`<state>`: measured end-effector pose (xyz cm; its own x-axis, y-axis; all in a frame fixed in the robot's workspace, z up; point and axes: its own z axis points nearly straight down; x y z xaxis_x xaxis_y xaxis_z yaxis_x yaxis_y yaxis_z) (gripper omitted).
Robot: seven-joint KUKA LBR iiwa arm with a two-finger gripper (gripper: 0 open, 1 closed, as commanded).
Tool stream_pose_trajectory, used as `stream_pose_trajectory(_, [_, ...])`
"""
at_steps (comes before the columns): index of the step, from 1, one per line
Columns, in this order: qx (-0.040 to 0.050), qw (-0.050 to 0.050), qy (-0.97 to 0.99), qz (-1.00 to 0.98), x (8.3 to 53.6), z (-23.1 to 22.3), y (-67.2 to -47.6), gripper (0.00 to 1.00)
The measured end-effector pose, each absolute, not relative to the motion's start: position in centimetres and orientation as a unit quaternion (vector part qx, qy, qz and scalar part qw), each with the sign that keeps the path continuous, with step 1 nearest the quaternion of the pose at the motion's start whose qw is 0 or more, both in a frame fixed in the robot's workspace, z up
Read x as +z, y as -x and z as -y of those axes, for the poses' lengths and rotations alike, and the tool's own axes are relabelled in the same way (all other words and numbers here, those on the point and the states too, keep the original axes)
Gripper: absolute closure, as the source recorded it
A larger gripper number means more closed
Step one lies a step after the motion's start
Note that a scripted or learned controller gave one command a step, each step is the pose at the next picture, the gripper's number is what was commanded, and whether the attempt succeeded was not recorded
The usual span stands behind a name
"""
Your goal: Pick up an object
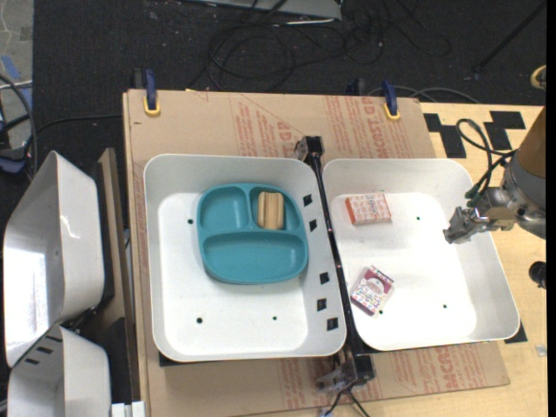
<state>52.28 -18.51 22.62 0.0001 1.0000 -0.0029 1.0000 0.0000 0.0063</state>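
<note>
In the right bin (434, 333) lie two small packets: a red and white box (367, 208) near the back left, and a pink and white pouch (372, 290) near the front left. The left bin (174, 320) holds a teal divided plate (252, 234) with a tan wooden block (271, 210) in its upper right compartment. My gripper (458, 229) hangs over the right side of the right bin, well clear of both packets, with nothing seen between its fingers.
Both bins rest on a cardboard sheet (226, 120) held by clamps at the back edge. A black divider (328, 259) runs between the bins. White tubs (48, 250) stand off the bench at the left. Cables lie on the dark floor behind.
</note>
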Motion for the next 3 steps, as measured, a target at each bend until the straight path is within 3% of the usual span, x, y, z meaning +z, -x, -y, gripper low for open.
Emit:
stream_pose_trajectory(1, [0.0009,0.003,-0.706,-0.708,27.9,18.5,-52.4,1.0])
stream_pose_trajectory(3, [0.0006,0.0,-0.704,-0.71,25.0,8.4,-56.7,1.0])
